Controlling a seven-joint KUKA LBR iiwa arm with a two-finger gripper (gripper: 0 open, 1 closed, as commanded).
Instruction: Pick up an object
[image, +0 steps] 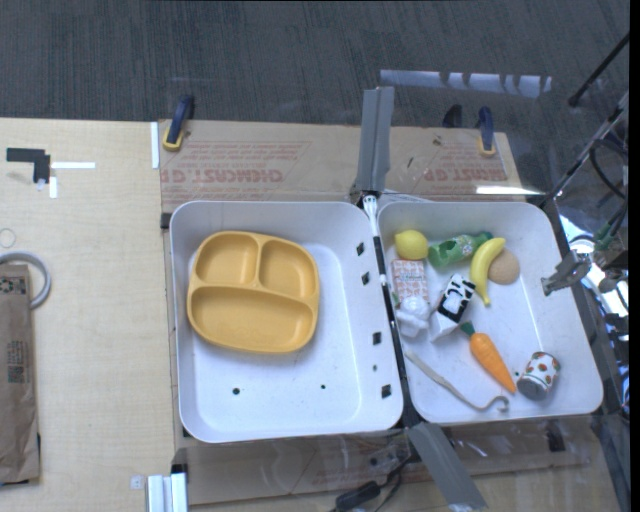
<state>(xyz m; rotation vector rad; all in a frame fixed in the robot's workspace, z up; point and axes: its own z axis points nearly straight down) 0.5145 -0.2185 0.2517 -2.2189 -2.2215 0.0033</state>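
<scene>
Left bin (200, 400): white and shallow, with a yellow plate (253, 292) in its far left part. The plate has three sections.
Right bin (570, 330): white too, touching the left bin in the middle. All the small things to pick lie here.
Lemon (410, 243): at the far left of the right bin.
Green packet (455, 248): just right of the lemon.
Banana (485, 265): right of the green packet, with a round tan thing (506, 267) touching its right side.
Pink and white box (409, 282): just nearer than the lemon.
Black and white toy (457, 297): in the middle, beside the box.
Carrot (492, 360): nearer and more to the right, lying at a slant.
Spotted cup (538, 375): right of the carrot, tipped on its side.
Thin hooked stick (455, 385): along the near side of the bin.
Claw (568, 272): I think it is the grey metal part at the right rim of the right bin. It holds nothing that I can see, and I cannot tell if it is apart or together.
</scene>
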